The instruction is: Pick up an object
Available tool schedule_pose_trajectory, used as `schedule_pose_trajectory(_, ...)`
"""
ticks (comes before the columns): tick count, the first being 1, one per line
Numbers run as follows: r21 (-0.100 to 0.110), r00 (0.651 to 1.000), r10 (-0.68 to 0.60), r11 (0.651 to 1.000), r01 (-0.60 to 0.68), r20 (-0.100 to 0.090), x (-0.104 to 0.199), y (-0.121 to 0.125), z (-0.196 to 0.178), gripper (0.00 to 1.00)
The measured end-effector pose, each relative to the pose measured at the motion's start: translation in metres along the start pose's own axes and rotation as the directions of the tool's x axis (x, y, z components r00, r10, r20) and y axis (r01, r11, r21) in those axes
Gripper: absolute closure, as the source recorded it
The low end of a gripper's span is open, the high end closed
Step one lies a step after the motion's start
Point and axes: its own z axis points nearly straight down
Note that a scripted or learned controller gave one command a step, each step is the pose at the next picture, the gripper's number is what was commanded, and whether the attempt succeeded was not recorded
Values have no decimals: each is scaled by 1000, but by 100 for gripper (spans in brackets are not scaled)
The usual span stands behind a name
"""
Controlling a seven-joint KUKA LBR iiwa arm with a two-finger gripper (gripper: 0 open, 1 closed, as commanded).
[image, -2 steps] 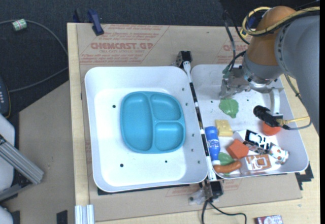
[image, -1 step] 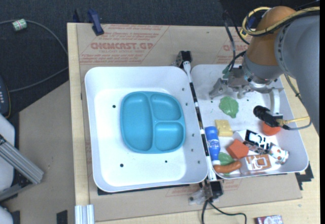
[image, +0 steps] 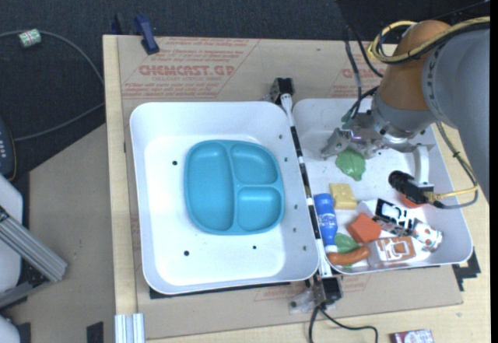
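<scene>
- The table (image: 117, 178) carries two shallow white bins side by side; cardboard with red print lies under them.
- The left bin (image: 156, 256) holds a blue divided plate (image: 232, 186) and nothing else that I can make out.
- The right bin (image: 459, 244) holds all the small things, most of them crowded in its near half.
- The arm (image: 436, 61) reaches in from the right over the far part of the right bin, its orange band above the wrist.
- The gripper (image: 356, 141) sits low at the far left of the right bin, directly over a green toy (image: 352, 164), and looks to be touching or almost touching it.
- The jaws: I cannot tell whether they are spread or closed, as the grey metal merges with the toy beneath.
- Other candidates lie nearer: a yellow block (image: 342, 195), a blue and white tube (image: 326, 221) along the left wall, an orange block (image: 364, 228), a carrot-like piece (image: 348, 257), and printed packets (image: 401, 244) to the right.
- Progress, as I judge it: the reach to a target seems done. The green toy rests on the bin floor, so the grasp is unconfirmed and the lift is not yet done.
</scene>
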Motion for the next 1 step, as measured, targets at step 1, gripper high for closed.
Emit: schedule_pose_trajectory(1, -4, 1000, -1, 1000, 1, 1, 0, 1, -11, 100)
